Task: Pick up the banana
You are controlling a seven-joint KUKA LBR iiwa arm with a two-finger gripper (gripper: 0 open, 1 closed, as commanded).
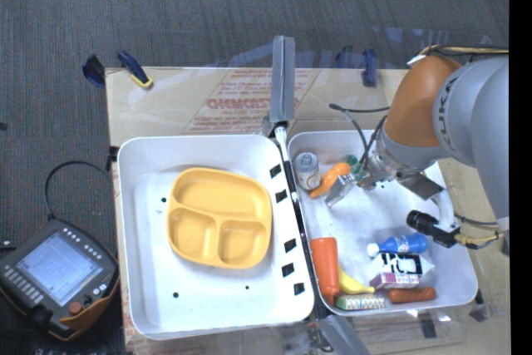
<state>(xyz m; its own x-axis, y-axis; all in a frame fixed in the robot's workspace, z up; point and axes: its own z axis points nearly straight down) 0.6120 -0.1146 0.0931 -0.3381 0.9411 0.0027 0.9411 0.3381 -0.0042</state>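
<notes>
At the near edge of the right bin [465,295], a flat green-and-red packet [360,304] lies against the rim, and the banana [356,284] rests just behind it, a short yellow curve tucked against the lower end of an orange bottle [326,263] that runs along the bin's left wall. To the banana's right sit a small black-and-white carton [402,268] and a red sausage-shaped piece [411,294], with a blue-and-white bottle [401,245] just behind them. The left bin [137,262] carries a yellow divided plate [219,217] near its middle.

Farther back, the hand [342,189] hangs over the right bin's far left part, well apart from the banana, which lies toward the near edge almost straight below it in the view. Its fingers look narrowly set, with nothing visibly between them. An orange carrot-like piece [330,178] lies touching or just beside the hand, and a small tin can [306,165] stands near the far left corner.
</notes>
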